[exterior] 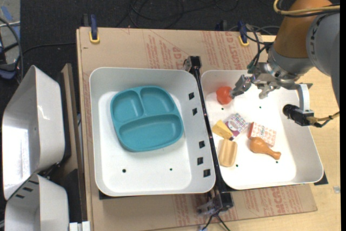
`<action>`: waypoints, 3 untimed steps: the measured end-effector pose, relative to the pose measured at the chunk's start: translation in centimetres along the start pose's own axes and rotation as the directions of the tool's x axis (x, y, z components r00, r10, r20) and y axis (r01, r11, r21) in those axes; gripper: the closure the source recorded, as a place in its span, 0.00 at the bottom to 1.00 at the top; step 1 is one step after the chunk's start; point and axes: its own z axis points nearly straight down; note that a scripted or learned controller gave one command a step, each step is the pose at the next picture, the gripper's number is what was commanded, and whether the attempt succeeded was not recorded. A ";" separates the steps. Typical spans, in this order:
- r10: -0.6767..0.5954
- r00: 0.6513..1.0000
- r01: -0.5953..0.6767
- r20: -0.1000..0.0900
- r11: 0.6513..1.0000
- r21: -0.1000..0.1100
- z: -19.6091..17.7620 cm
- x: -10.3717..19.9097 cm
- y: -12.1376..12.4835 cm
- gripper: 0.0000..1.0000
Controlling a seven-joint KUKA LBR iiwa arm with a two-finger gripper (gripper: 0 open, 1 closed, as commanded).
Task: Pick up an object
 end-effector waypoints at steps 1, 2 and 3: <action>-0.005 1.000 0.005 0.000 1.000 0.001 5.7 0.6 0.8 0.00; -0.004 1.000 0.004 0.001 1.000 -0.006 4.3 0.5 1.0 1.00; -0.005 1.000 0.005 0.002 1.000 -0.011 -2.0 1.1 1.3 1.00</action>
